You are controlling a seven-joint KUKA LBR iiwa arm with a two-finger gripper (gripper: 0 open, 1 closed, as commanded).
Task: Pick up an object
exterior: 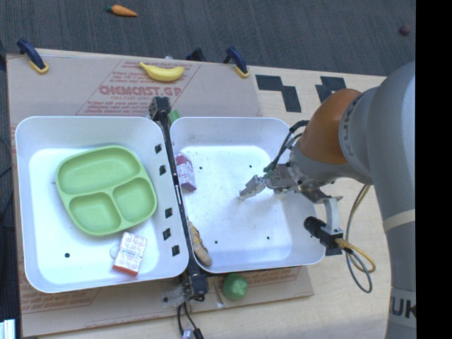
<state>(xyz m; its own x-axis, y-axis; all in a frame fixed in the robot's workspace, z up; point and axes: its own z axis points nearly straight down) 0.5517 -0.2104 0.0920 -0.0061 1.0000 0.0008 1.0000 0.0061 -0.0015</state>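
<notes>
White plastic forms both shallow bins on the bench: the left-hand white bin (pixel 28 210) carries a pale green three-compartment plastic tray (pixel 106 188) and, near its front edge, a small red-and-white printed carton (pixel 130 253). The right-hand white bin (pixel 275 129) holds a small maroon-and-white packet (pixel 185 171) lying close against its left wall, and a tan, lumpy item (pixel 198 247) in its front left corner; what that item is cannot be determined at this size. The grey arm (pixel 385 136) with its orange band (pixel 326 131) reaches in from the right, and the two-finger metal gripper (pixel 250 188) sits over bare bin floor right of centre, well apart from both candidates. Nothing is seen between its tips; whether the jaws stand apart or together cannot be told from this slant. A yellow toy banana (pixel 162 70) lies on the cardboard sheet (pixel 212 87) behind the bins, a green ball (pixel 235 286) just in front of the right bin, and an orange carrot-shaped piece (pixel 123 10) on the dark floor beyond. Assessment: the pick has not begun. The maroon packet appears the nearer target; a sound attempt would travel left, centre over it, and close across its narrow width, keeping the outer finger clear of the wall.
</notes>
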